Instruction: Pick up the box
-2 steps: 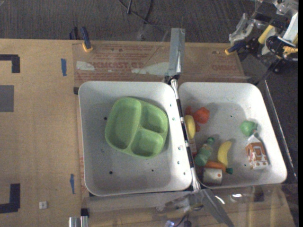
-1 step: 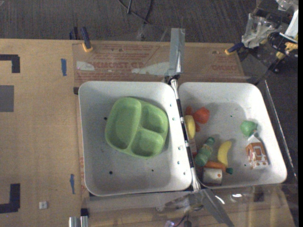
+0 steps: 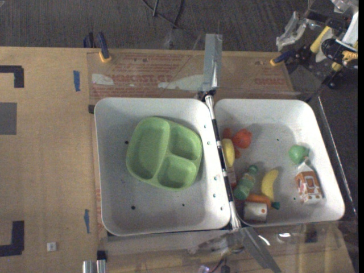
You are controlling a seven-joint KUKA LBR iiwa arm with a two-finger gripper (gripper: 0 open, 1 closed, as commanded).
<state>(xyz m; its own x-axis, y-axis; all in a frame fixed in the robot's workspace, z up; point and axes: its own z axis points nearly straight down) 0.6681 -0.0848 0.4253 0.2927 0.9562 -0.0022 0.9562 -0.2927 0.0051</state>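
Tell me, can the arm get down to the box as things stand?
Probably yes. The box lies by the right bin's right wall with nothing on top of it; the green toy sits just behind. The arm is parked off the far right corner.

Red print on the cardboard sheet (image 3: 170,75) beyond the bins: large block letters run upside down and mirrored on the stretch behind the left bin (image 3: 114,209), can't be read. More red lettering on the cardboard behind the right bin (image 3: 318,124), also too blurred. The small box (image 3: 308,186) in the right bin has an orange-and-white printed face; any wording on it is too small to tell. The short can (image 3: 256,211) at the right bin's near edge has a white label with red, unreadable. No legible numbers or brands anywhere.
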